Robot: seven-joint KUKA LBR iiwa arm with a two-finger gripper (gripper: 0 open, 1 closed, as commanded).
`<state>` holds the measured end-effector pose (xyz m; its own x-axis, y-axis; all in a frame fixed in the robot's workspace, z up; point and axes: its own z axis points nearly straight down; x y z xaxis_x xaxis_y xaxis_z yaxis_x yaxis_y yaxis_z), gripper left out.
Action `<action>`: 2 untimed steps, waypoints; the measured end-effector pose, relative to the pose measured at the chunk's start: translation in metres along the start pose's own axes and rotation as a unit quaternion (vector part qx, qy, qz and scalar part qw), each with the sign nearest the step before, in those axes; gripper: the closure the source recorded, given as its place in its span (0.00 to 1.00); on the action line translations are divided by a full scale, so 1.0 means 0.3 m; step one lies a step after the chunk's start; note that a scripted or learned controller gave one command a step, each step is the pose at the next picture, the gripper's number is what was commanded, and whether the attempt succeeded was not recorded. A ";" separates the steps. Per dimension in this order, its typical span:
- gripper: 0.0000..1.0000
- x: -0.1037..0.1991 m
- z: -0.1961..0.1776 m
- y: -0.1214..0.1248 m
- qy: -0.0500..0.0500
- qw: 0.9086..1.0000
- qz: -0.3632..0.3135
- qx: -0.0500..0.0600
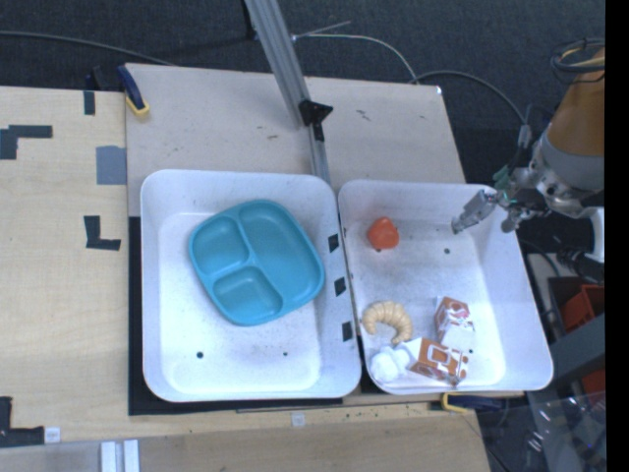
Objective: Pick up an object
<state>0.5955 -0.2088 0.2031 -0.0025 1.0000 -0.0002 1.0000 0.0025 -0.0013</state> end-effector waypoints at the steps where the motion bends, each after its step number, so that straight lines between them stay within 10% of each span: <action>1: 0.00 0.000 0.000 0.000 0.000 1.000 0.000 0.000; 2: 0.00 0.005 0.173 -0.037 0.000 1.000 0.001 0.003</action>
